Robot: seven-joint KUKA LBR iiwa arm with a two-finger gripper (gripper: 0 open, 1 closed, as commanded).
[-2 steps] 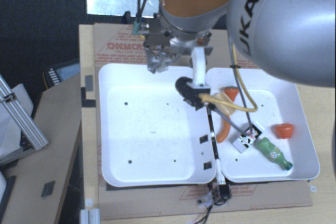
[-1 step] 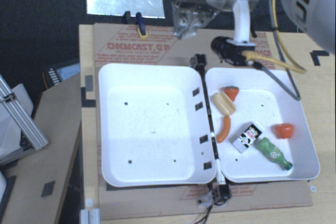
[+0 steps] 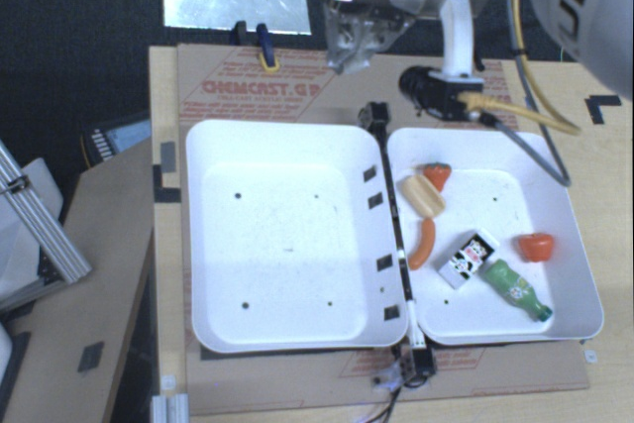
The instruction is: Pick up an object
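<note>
Gripper (image 3: 349,45) hangs high beyond the bins' far edge, finger state not discernible; nothing grasped, since the bottle (image 3: 515,288), carton (image 3: 467,260) and sausage (image 3: 423,243) lie in the right bin (image 3: 580,307).

Bottle (image 3: 516,289), carton (image 3: 467,260), toy foods in right bin (image 3: 584,258), beside left bin (image 3: 213,243)

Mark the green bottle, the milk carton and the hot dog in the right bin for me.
green bottle (image 3: 514,287): camera view, middle of its body.
milk carton (image 3: 467,261): camera view, centre of its printed face.
hot dog (image 3: 423,243): camera view, middle of its length.
</note>
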